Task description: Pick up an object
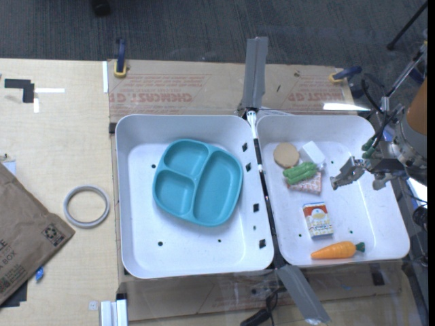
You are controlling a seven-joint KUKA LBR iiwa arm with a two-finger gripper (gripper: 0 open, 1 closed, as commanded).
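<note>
The right bin (380, 202) holds a round tan cookie (286, 155), a green pea pod (299, 174) lying on a pinkish packet (309, 183), a white block (313, 152), a small orange-and-white carton (317, 220) and an orange carrot (335, 250) near the front rim. My gripper (344, 174) hangs over the right half of this bin, just right of the pea pod and above the carton. It points left toward the packet and I see nothing held in it.
A teal divided plate (198, 181) lies in the left bin (136, 236). A roll of tape (86, 205) and a cardboard box (24, 236) sit on the bench at the left. Clamps and cables crowd the right edge by the arm.
</note>
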